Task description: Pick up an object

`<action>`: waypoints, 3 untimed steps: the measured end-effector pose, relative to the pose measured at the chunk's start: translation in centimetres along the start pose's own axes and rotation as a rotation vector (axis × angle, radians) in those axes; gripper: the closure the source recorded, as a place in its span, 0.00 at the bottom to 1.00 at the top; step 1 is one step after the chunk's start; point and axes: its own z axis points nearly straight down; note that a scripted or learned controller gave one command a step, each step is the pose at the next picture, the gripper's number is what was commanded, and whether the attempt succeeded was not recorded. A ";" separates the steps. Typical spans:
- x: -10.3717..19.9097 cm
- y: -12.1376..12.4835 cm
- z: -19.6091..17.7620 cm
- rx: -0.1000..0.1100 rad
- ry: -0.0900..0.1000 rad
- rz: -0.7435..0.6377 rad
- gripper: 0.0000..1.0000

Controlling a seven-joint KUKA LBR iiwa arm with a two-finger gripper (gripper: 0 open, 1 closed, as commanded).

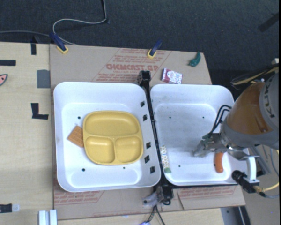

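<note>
In the right bin (187,97), a small orange stick-shaped object (218,163) lies near the front right corner. My gripper (202,149) is low over the floor of this bin, just left of and slightly above the orange object, close to it. The grey arm with its orange band (250,114) covers the bin's right side. A yellow divided plate (113,137) fills the middle of the left bin (70,97). A tan square piece (76,136) pokes out from under the plate's left edge.
A narrow patterned strip (165,159) rests at the right bin's left wall. On the cardboard behind the bins are a small red-and-white packet (171,76), a green item (195,59) and yellow clips (154,52). Black cables run along the arm.
</note>
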 end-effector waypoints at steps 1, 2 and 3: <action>0.0 0.0 0.0 0.000 0.000 0.000 0.00; 1.3 3.7 1.0 0.002 0.002 -0.002 0.00; 1.2 3.8 0.0 0.000 -0.001 -0.002 1.00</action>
